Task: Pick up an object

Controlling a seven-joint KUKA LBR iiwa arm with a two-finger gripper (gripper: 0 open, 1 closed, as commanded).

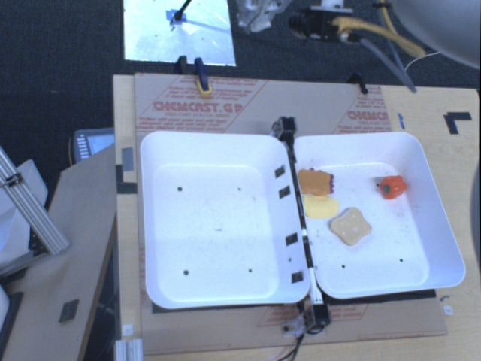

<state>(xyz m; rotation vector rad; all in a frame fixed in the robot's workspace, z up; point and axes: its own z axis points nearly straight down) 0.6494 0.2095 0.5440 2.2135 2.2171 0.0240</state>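
Here we are, looking down on both bins, and all the action sits in the right bin (418, 147). Four candidates in there. An orange block (315, 181) lies close to the wall shared with the left bin (218, 224), its longer side running across the view. Just below it, touching or nearly so, lies a flat yellow piece (321, 207). Then a tan piece (350, 226), roughly square and turned on the diagonal, just beside the yellow one. And off alone toward the right wall, a small red piece (391, 187), well apart from the other three.

Now the arm (440, 13): it looms at the top right of the view, and the gripper (259, 6) hangs beyond the far edge of the bins, over the dark floor. It's blurred and partly cut off, so I cannot tell whether it is open or closed, and nothing is seen held in it.

So here's the relation that matters: every object lies toward the near side and to the right of the gripper as the camera sees it. My call is that nothing has been picked yet. The red piece looks the cleanest target, with room all round; the clustered three risk a bump against a neighbour or the wall.
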